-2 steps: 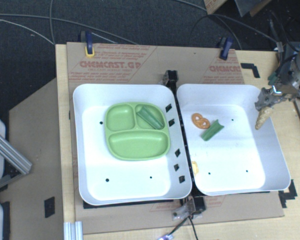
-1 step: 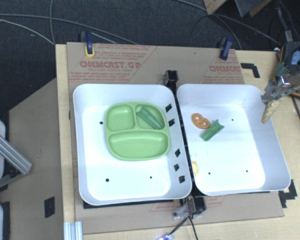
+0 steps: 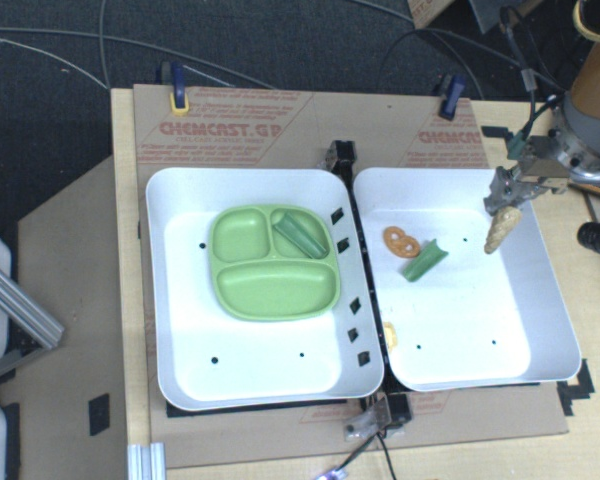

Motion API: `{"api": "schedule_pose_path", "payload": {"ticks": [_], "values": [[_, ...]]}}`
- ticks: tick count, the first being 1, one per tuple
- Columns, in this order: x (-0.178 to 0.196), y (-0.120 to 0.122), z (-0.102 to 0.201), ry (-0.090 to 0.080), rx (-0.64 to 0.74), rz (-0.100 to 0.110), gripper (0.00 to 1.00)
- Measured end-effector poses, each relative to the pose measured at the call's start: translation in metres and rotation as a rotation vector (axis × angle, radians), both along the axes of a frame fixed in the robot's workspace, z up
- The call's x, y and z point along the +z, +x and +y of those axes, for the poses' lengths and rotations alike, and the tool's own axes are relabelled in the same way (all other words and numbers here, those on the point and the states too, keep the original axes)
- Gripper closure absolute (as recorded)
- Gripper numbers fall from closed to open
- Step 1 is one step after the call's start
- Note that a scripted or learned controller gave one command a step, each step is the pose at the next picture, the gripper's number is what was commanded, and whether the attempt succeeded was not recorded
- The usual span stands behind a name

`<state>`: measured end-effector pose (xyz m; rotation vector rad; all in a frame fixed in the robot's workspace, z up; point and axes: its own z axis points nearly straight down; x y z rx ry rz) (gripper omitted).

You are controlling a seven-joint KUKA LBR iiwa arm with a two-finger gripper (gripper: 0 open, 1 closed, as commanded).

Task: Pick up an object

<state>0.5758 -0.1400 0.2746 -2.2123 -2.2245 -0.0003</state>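
At the tabletop (image 3: 230,118), we see the left bin (image 3: 180,358) nearest us bearing a green divided plate (image 3: 275,265). In the right bin (image 3: 540,318) lie a green piece (image 3: 425,261) and a pretzel (image 3: 400,241). The gripper (image 3: 504,208) hangs at its far edge, jaws pinching a tan, speckled object (image 3: 499,231).

Glossy plastic bins (image 3: 460,368); matt green plastic plate (image 3: 270,293).

I count two white bins: one (image 3: 540,268) beneath my claw (image 3: 502,206), one (image 3: 180,318) far off. One green divided plate (image 3: 270,288), two green pieces (image 3: 301,233) (image 3: 424,262), one pretzel (image 3: 400,241), one tan piece (image 3: 499,230) just under my claw, two clamps (image 3: 179,85) (image 3: 450,95).
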Motion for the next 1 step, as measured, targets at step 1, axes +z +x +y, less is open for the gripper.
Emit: {"api": "schedule_pose_path", "payload": {"ticks": [1], "values": [[-0.0169,0.0084,0.0499,-0.001,-0.001,0.000,1.00]]}}
